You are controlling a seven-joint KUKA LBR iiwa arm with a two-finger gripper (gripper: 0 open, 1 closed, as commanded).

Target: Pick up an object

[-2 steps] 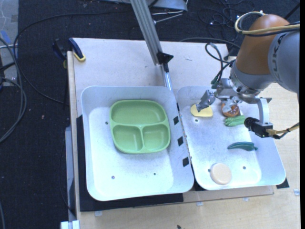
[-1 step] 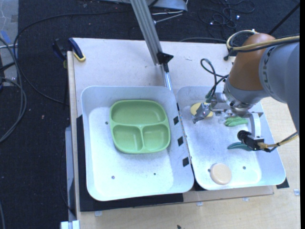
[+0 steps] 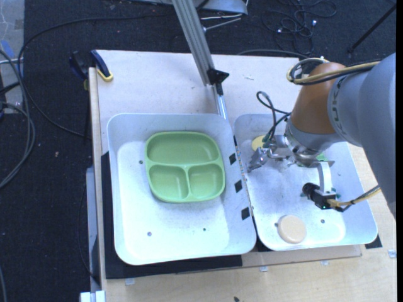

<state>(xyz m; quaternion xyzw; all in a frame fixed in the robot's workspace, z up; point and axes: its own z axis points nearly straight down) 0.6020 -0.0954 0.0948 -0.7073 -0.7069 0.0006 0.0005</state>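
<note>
Reaching low into the right bin, your gripper sits beside a yellow object; I cannot tell its opening. The round beige object lies well apart.

Even, fairly bright overhead lighting, cool in cast. The two white bins at frame centre read pale and near washed out; the green divided plate keeps its colour and shows soft highlights on its rims. Shadows are short and diffuse — a faint one beneath the arm at right, on the right bin's floor. The dark floor along the top and left edges holds little detail. Focus is moderate throughout; fine edges are slightly soft and grainy, with compression noise — the arm's near surface at far right is blurred.
</note>
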